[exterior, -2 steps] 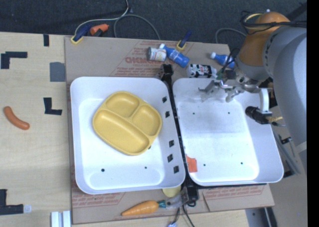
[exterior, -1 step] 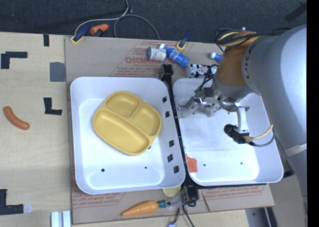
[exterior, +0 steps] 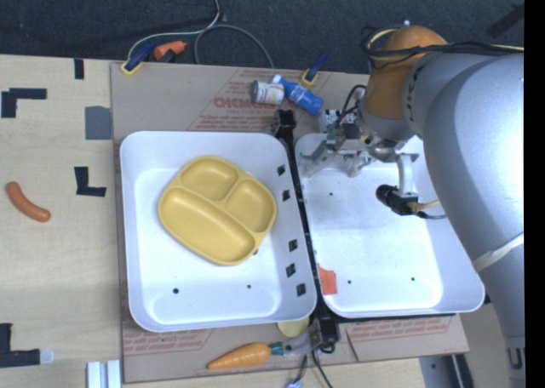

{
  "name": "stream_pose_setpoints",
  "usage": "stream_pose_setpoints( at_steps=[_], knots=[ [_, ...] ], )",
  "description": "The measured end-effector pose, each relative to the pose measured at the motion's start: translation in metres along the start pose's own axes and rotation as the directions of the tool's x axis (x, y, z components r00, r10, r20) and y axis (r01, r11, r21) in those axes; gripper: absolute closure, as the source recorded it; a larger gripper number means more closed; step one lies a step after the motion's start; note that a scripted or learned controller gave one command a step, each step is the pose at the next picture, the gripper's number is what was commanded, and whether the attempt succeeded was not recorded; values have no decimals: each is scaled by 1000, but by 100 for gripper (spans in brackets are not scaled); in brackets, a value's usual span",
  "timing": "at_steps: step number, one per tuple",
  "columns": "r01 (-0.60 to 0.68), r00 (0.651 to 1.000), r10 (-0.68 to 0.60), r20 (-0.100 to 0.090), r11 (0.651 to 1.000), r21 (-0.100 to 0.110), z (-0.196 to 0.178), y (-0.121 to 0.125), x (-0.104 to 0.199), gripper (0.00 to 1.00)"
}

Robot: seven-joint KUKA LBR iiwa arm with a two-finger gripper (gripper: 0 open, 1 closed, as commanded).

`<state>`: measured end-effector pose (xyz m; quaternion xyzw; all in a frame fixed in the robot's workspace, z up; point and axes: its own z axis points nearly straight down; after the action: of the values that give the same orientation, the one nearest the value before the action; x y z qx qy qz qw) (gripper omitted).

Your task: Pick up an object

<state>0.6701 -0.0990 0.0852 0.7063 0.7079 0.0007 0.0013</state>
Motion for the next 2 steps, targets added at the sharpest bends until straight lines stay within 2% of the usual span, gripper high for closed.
stream_pose_setpoints(
  at_steps=[1, 2],
  knots=[
    [-4, 1000, 4, 2, 1000, 0, -45, -1, -55, 0],
    [-1, 1000, 1, 3, 1000, 0, 0, -70, 0, 0]
  ],
)
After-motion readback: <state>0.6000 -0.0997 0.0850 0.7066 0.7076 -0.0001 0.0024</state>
